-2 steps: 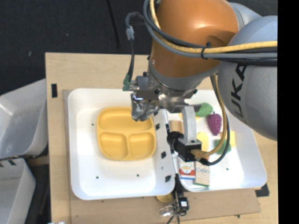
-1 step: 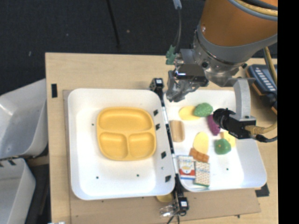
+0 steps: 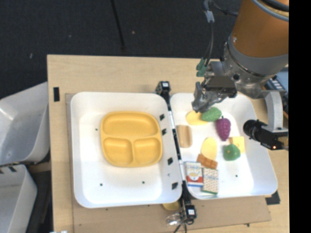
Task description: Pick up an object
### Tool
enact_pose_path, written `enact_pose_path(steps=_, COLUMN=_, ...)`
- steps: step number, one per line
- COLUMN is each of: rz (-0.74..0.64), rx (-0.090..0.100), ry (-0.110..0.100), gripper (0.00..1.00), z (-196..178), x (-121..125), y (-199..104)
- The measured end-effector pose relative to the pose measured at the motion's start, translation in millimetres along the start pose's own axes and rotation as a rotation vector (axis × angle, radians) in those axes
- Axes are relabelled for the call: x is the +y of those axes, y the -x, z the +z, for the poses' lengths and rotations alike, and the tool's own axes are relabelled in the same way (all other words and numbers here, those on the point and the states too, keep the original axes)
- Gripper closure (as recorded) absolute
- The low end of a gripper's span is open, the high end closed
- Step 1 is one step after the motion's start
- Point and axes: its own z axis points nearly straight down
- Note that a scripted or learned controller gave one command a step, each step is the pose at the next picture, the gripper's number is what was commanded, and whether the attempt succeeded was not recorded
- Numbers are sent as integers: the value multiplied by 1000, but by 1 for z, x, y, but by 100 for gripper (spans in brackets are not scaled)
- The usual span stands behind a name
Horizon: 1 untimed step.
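My end effector (image 3: 203, 105) hangs low over the far part of the right bin (image 3: 257, 178), its dark tips just above a yellow piece (image 3: 194, 118) and touching or nearly touching a green leafy toy (image 3: 212, 114); from this angle I cannot tell how the tips stand or whether anything sits between them. Just beyond the green toy lies a purple grape bunch (image 3: 223, 128). Nearer the camera are a yellow block (image 3: 238, 142), a green apple-like toy (image 3: 232, 152), a pale yellow wedge (image 3: 209, 147) with an orange piece (image 3: 207, 161) at its foot, a tan roll (image 3: 184, 136) beside the bin's left wall, and two small cartons (image 3: 203, 178) lying flat near the front edge.

Across the divider, the left bin (image 3: 87, 178) holds a yellow compartment tray (image 3: 131, 138) set flat in its middle. Both bins rest side by side on the pale wooden desk (image 3: 60, 72), joined by black clips along their shared edge. A black cylindrical fitting (image 3: 260, 132) juts in at the right. Behind the desk the floor (image 3: 73, 18) is dark carpet, and white plastic containers (image 3: 22, 125) stand off to the left.
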Motion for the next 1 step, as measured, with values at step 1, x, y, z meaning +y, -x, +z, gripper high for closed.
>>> enact_pose_path(steps=1, rz=-2, rx=0, ry=0, gripper=100, z=18, x=0, y=16)
